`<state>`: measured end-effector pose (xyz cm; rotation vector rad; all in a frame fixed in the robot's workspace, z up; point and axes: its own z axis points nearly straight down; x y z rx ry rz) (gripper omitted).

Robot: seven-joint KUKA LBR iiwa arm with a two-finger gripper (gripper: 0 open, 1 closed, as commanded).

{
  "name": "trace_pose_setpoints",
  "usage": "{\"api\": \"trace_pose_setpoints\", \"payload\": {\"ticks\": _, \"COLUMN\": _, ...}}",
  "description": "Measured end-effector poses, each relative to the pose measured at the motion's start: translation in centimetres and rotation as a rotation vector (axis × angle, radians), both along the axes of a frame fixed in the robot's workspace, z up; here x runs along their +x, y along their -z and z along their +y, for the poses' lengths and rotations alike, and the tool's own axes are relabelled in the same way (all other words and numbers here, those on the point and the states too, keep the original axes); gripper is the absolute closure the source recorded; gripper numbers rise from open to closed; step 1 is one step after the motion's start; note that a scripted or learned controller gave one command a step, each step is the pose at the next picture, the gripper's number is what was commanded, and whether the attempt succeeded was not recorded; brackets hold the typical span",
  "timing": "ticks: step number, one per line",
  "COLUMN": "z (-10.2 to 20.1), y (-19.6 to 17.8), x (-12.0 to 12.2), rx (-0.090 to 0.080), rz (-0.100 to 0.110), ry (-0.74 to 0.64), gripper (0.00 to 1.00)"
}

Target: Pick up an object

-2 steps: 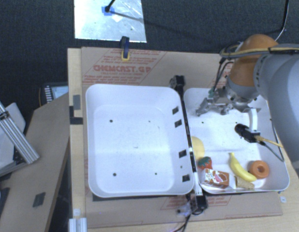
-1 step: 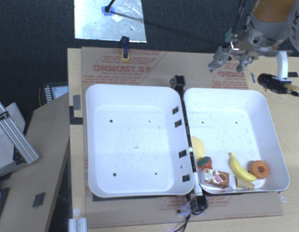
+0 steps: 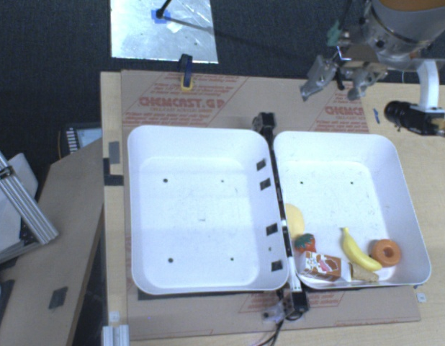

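Note:
My gripper (image 3: 335,86) hangs high over the back edge of the right bin (image 3: 395,157), its two fingers spread open with nothing between them. Far below it, in the bin's front corner, lie a yellow banana (image 3: 356,251), an orange-brown doughnut (image 3: 385,251), a pale yellow round fruit (image 3: 293,218), a small red and green piece (image 3: 304,242), and a flat red and white packet (image 3: 322,266). All of them rest on the bin floor, well apart from the gripper.
The left bin (image 3: 147,150) sits beside the right one, joined along a black clipped divider (image 3: 273,193). A shiny metal sheet (image 3: 163,19) lies beyond the bench. A black fixture (image 3: 413,115) juts in at the right edge.

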<state>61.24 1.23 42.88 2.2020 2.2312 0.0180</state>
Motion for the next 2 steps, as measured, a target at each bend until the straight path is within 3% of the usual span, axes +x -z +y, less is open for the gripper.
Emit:
{"api": "trace_pose_setpoints", "payload": {"ticks": 1, "z": 4.02, "y": -5.29, "x": -12.71, "rx": 0.001, "rz": 0.006, "ry": 0.002, "gripper": 0.0}}
{"api": "trace_pose_setpoints", "payload": {"ticks": 2, "z": 3.71, "y": -4.84, "x": -12.26, "rx": -0.003, "rz": 0.009, "ry": 0.009, "gripper": 0.0}}
